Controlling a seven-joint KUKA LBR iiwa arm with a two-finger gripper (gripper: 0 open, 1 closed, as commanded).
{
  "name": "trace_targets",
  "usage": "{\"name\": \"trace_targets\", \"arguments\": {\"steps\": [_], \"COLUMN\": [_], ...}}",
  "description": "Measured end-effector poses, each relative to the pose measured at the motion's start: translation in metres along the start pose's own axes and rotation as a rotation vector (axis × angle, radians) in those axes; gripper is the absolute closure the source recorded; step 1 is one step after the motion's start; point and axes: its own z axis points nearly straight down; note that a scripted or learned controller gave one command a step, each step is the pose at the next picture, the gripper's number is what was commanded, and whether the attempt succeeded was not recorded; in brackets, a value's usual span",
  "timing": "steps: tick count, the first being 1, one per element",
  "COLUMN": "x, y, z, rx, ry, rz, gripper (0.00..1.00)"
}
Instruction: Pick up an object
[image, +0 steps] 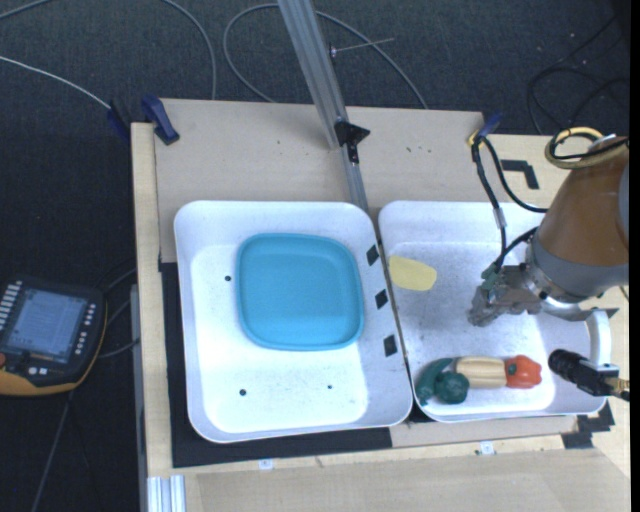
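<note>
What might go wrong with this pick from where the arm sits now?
1. The end effector hangs over a bare patch of the right bin, so closing there would likely grab nothing.
2. The green object, wooden piece and red piece crowd the bin's near wall, leaving little finger room.

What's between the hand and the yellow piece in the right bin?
Nothing visible. The hand sits over the right bin, and bare bin floor runs from it to the yellow piece. The green, tan and red toys lie nearer the front wall, off that line.
</note>
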Motion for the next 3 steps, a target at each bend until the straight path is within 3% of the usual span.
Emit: {"name": "trace_targets", "arguments": {"steps": [1,3], "x": [0.000,0.098], "y": [0.001,-0.001], "z": [-0.048,-0.068], "rx": [-0.001,0.003], "ry": [0.000,0.002], "rz": [0.000,-0.004], "gripper": [1.00,1.00]}}
